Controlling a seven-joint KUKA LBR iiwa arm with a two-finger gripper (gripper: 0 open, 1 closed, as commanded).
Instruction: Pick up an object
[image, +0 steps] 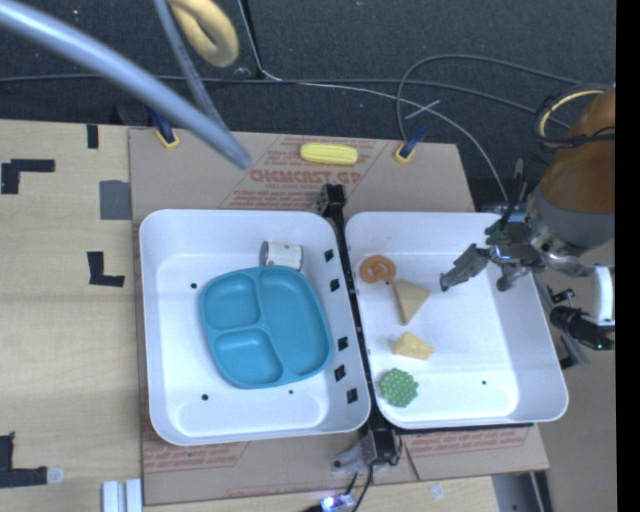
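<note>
Two shallow white bins sit side by side on a cardboard-covered bench, and the gripper hangs over the right bin near its far-right rim, fingers spread wide with nothing between them. No pick has begun: the cheese wedge lies just to its left, the pretzel beyond, the yellow chunk and green ball lower left. Bare floor around the wedge leaves room to descend.
</note>
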